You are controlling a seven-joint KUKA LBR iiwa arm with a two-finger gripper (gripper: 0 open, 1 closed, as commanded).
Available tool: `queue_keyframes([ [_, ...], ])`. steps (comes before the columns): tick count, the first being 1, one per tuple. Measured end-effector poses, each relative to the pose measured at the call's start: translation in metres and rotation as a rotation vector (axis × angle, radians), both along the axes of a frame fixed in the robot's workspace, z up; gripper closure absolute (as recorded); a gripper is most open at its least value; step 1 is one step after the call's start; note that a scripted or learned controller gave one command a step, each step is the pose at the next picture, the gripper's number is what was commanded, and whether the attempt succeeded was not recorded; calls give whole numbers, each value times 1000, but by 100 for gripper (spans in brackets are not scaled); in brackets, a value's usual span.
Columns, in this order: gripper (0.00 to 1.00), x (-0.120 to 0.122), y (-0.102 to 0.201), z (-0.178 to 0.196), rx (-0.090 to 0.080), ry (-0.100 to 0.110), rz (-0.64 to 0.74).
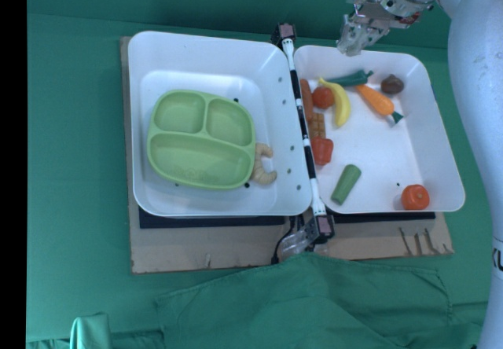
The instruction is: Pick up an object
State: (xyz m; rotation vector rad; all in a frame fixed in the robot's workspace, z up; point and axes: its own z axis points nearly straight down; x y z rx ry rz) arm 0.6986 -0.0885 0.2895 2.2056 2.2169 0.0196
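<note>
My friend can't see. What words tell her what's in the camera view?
A robot arm's tool hovers over the far edge of the right bin, which holds toy food: a banana, a carrot and a tomato. The left bin holds a green divided plate beside a croissant.

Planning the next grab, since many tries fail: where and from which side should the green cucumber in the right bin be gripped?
Probably across the cucumber's middle, from straight above. It lies flat and slanted on bare floor of the right bin, apart from the other food, so its long sides are free. Turn the hand so it closes across the short width.
</note>
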Motion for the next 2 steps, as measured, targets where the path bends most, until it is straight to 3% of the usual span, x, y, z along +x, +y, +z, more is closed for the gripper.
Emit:
queue_keyframes([
  [1, 100, -15, -69, -73, -2, 21, -14],
  [2, 100, -97, -75, -100, 0, 23, -13],
])
